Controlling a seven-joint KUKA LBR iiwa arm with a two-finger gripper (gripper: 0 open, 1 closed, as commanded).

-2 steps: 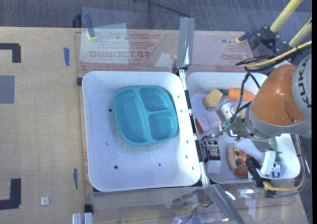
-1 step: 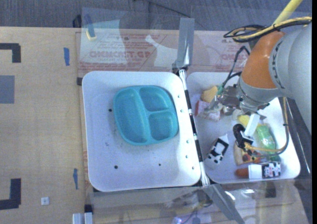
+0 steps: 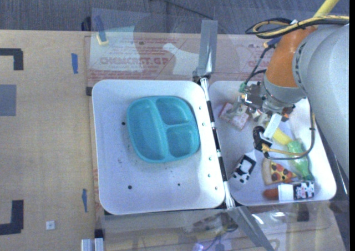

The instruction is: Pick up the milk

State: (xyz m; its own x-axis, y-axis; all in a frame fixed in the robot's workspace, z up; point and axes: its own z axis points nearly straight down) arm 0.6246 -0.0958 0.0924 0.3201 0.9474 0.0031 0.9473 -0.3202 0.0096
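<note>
Milk carton [image 3: 244,167] near right bin's [image 3: 327,186] left wall, apart from pincer [image 3: 260,112]; pincer's state unclear.

A teal divided plate [image 3: 163,129] is being shown in a white bin [image 3: 111,189]; a black-and-white cow-patterned milk carton [image 3: 244,167] and an orange-banded grey arm [image 3: 310,61] are being seen.

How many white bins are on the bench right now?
2: the left bin holds a teal divided plate; the right bin holds the small items, under the arm.
</note>
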